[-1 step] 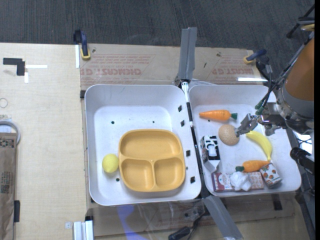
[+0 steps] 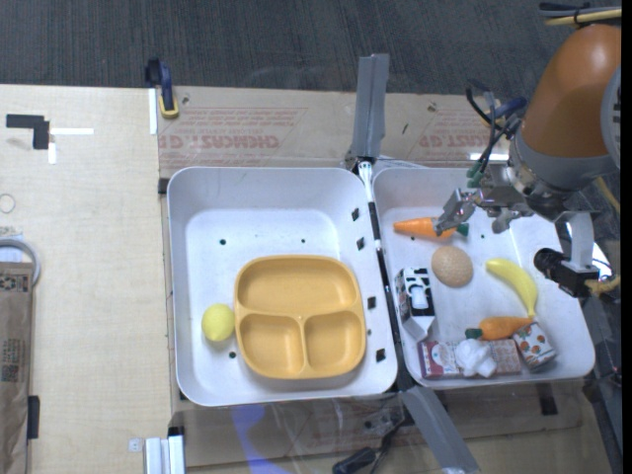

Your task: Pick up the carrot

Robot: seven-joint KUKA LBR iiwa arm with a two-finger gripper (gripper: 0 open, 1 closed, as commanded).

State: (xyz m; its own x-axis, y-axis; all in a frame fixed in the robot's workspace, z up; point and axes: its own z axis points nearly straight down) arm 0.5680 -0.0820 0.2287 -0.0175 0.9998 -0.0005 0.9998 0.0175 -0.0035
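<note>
An orange carrot (image 2: 419,228) lies in the upper left of the right bin (image 2: 576,316), pointing left. My gripper (image 2: 456,211) is low over the carrot's right end, right at it or touching it. A second orange carrot (image 2: 508,327) with a green top lies lower in the same bin, near the front right. The grey arm with its orange band (image 2: 576,72) reaches in from the right.
The right bin also holds a tan egg-shaped ball (image 2: 452,266), a banana (image 2: 515,282), a black-and-white item (image 2: 417,294) and small packages (image 2: 466,358) along the front wall. In the left bin (image 2: 188,265) sit a yellow divided plate (image 2: 299,316) and a lemon (image 2: 218,322).
</note>
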